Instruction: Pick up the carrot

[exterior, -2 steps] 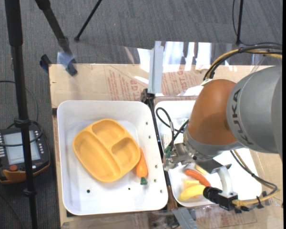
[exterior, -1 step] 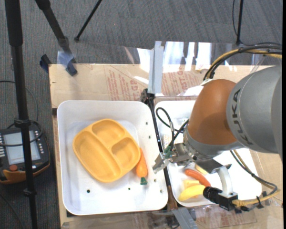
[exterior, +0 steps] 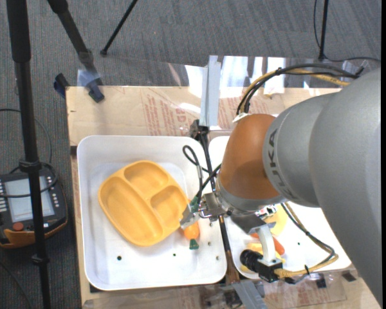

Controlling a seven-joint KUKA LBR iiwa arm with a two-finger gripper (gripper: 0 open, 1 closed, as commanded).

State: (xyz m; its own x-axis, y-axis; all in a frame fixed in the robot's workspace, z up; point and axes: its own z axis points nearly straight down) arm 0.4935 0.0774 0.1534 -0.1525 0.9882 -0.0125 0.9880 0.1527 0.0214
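**My claw at the carrot, beside the plate**

I reach in from the right, my arm [exterior: 321, 147] crossing over the right bin [exterior: 325, 232] and the wall between the two bins. My claw [exterior: 190, 221] is down in the left bin [exterior: 116, 262], at its right side, close against the right edge of the yellow-orange plate [exterior: 141, 201]. That plate has three compartments and lies tilted across the middle of the bin.

The carrot [exterior: 192, 232] is just under my claw's tip, on the white floor of the left bin, between the plate's lower right edge and the bin's right wall. It is a small orange piece with a green end pointing toward the near rim. It sits right against my claw, and I cannot tell from this angle whether I have it gripped or am only touching it. I also cannot tell whether my claw is wide or narrow, since my own wrist covers most of it.

In the right bin, partly hidden under my arm, there are a yellow thing [exterior: 278, 224] and an orange-red thing [exterior: 278, 244] close together; I cannot tell what they are. Both bins sit on the brown bench [exterior: 135, 111]. To the left of the bench, a handheld controller [exterior: 22, 205] rests on the grey floor.
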